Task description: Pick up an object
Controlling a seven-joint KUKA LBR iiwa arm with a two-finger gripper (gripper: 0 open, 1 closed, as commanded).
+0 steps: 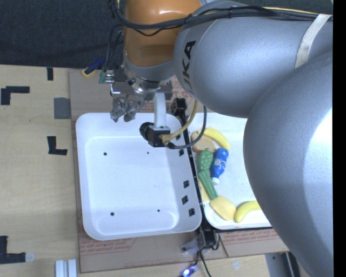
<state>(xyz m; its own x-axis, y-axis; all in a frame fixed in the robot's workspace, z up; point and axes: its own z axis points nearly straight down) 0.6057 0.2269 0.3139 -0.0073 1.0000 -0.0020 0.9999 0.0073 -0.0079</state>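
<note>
**Looming grey arm (259, 59), gripper off over the wrong bin**

Puts the gripper (122, 115) at the far edge of the left bin (81, 162), close to its far left corner, tips hanging over the rim rather than over the bin's floor. Shows the tips a little apart with nothing between them, so nothing is gripped yet. Hangs straight down from the orange band (154, 13), probably to keep a vertical approach ready for a descent.

Leaves nothing to grasp underneath: bare white floor with a few dark dots.

Finds every candidate object across the dividing wall, in the right bin (238, 121), bunched against that bin's left edge:
- a yellow banana (217, 137) near the far end
- a green toy (206, 169), lying lengthwise along the wall
- a blue-and-white bottle (219, 161), touching the green toy's right side
- a yellow lump (223, 207) and a second banana (246, 210), side by side at the near edge

Suggests a search or transit pose, not a grasp in progress. Calls next for a move across the wall toward the right bin. Warns of a hard pick there, with objects crowding each other and the wall and leaving little room beside them.
</note>
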